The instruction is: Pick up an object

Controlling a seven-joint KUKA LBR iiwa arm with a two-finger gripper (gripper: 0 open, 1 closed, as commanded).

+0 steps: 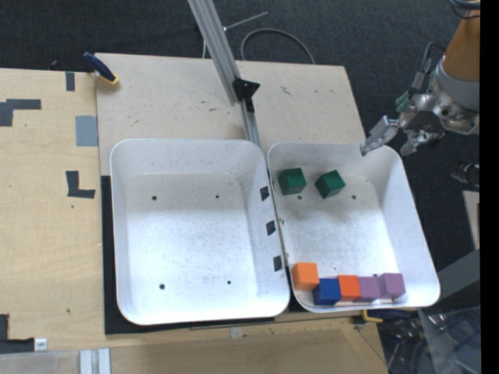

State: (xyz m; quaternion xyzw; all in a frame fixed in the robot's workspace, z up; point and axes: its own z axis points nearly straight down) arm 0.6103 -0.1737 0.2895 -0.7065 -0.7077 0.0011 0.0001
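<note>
The right bin holds two green cubes, one near its far left and another just to the right of it. Along its near edge sit an orange cube, a blue cube, a second orange cube and two purple cubes. My gripper hovers over the bin's far right corner, above and to the right of the green cubes. Its two fingers stand apart with nothing between them.
The left bin lies beside the right one. A slanted metal rail crosses the bench behind the bins. A blue-and-yellow item lies at the bench's far left. A cable loop lies behind.
</note>
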